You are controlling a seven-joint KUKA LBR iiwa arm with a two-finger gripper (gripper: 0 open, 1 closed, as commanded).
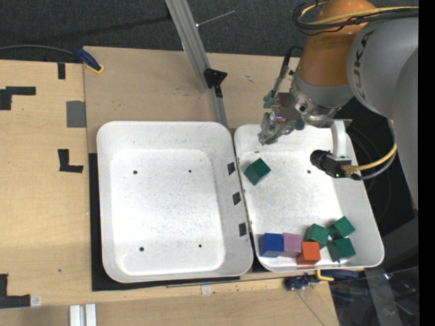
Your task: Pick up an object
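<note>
**Gripper over far end of right bin, nothing seen held**

The gripper (270,136) is seen at the far edge of the right bin (353,202), above and apart from a lone green cube (257,171). Finger spacing cannot be told; nothing is seen between them.

Along the bin's near wall a cluster is noted: blue cube (272,243), lilac cube (292,242), orange cube (310,252), and three further green cubes (331,236) crowded together. The left bin (109,148) lies alongside, rims touching.
</note>
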